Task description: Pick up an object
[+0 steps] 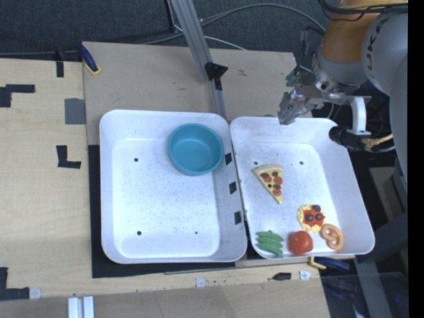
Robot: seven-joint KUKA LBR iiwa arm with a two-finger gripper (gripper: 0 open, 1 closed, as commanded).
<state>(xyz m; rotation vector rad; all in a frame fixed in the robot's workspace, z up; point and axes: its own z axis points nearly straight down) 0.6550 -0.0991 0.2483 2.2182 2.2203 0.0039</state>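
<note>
The right bin (344, 177) holds a pizza slice (271, 181) near its middle, green pea pods (269, 242) and a red tomato (300, 242) at the front, plus a small round pizza (310, 216) and a pretzel (331, 236) at the front right. A blue bowl (195, 149) sits at the back of the left bin (132, 197). My gripper (289, 114) hangs over the back rim of the right bin, well behind the pizza slice, with nothing visible between its fingers.
A slanted metal pole (199, 42) runs down to the gap between the bins. Cables (265, 12) lie on the dark floor at the back. The wooden bench (40, 177) stretches to the left with black tape marks.
</note>
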